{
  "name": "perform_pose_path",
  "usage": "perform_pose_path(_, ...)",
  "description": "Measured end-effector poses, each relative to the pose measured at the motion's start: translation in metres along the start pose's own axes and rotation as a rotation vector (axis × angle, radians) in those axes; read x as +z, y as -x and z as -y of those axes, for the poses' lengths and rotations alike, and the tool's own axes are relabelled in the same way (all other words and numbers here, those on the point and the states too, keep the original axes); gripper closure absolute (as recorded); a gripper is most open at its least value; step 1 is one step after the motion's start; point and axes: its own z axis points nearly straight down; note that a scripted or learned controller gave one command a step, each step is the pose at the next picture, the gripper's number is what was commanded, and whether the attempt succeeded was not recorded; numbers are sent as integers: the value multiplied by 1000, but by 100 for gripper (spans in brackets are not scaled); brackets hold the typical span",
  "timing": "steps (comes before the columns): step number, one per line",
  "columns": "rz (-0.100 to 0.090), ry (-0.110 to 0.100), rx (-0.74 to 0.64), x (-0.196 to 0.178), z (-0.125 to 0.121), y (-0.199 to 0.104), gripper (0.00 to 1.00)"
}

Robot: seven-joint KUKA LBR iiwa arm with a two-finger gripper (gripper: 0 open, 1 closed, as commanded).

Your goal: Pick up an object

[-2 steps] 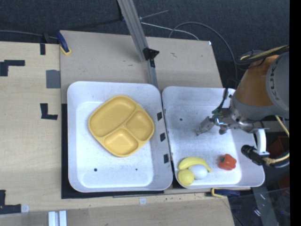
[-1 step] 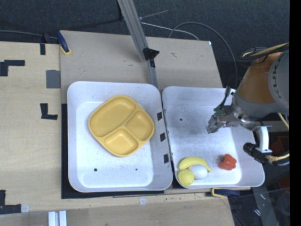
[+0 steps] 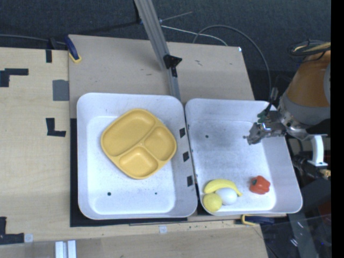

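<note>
Currently, item by item, as I find things on the tabletop (image 3: 129, 63).

1. My end effector (image 3: 252, 137): over the right bin (image 3: 236, 112), toward its 3 o'clock wall, at the upper half of the bin. It carries nothing that I can make out. How wide it stands I cannot tell; the tip is small and dark against the bin floor. My guess is that it sits here because I reach in from the 3 o'clock side and have not yet committed to a target.

2. Red pepper (image 3: 260, 185): right bin, about 5 o'clock from my end effector, standing free of the other pieces. Being alone, it looks the easiest pick.

3. Banana (image 3: 221, 186): right bin, near the 6 o'clock wall, curved over the two pieces below.

4. White egg-shaped piece (image 3: 229, 196): touching the banana, tucked under its curve.

5. Lemon (image 3: 212, 202): pressed into the bin's 7 o'clock corner, touching the banana. Items 3 to 5 huddle together, so I judge a grasp there risks catching a neighbour or the wall.

6. Yellow divided plate (image 3: 138, 143): left bin (image 3: 88, 160), roughly central, lying flat and turned askew. Flat and broad, it offers only its rim.

7. Metal rail (image 3: 153, 26): runs from 12 o'clock down to the seam between bins.
</note>
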Motion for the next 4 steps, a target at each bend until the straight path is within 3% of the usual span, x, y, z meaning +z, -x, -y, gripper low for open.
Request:
perform_pose_path(1,-1,-2,-1,-21,-1,0,100)
perform_pose_path(4,-3,-7,-7,-22,-27,-174,100)
